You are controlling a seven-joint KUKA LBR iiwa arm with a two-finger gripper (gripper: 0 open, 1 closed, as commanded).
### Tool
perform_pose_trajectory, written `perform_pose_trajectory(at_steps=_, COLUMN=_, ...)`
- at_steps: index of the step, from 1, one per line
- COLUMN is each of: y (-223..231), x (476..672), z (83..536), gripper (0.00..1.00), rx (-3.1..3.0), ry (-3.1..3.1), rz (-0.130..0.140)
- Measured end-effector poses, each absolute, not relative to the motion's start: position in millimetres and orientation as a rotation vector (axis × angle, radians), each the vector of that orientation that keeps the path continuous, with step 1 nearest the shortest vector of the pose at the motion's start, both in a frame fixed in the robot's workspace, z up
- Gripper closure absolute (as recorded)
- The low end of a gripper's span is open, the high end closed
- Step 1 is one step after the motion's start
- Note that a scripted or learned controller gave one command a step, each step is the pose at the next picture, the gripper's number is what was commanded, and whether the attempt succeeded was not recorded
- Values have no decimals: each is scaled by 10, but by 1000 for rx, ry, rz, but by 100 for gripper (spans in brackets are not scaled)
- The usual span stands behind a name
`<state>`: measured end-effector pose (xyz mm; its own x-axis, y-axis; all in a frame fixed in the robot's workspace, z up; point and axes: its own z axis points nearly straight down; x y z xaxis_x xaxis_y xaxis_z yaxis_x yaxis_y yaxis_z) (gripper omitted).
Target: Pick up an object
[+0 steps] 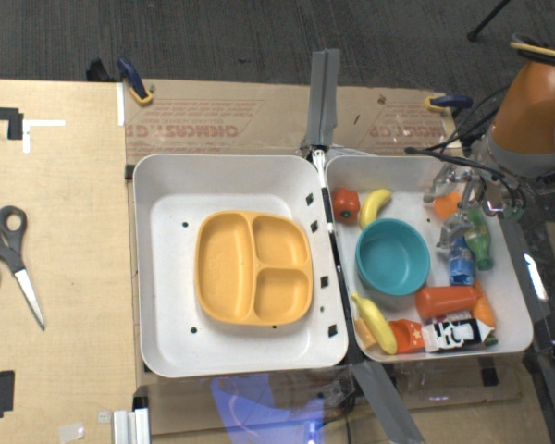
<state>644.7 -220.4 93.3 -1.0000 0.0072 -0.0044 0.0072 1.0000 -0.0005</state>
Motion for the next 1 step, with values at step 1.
perform_pose_trajectory(at_steps=1, y=-2198, x=6469, z=1047, gripper=100, rx=6, ry=3130, rz=-5)
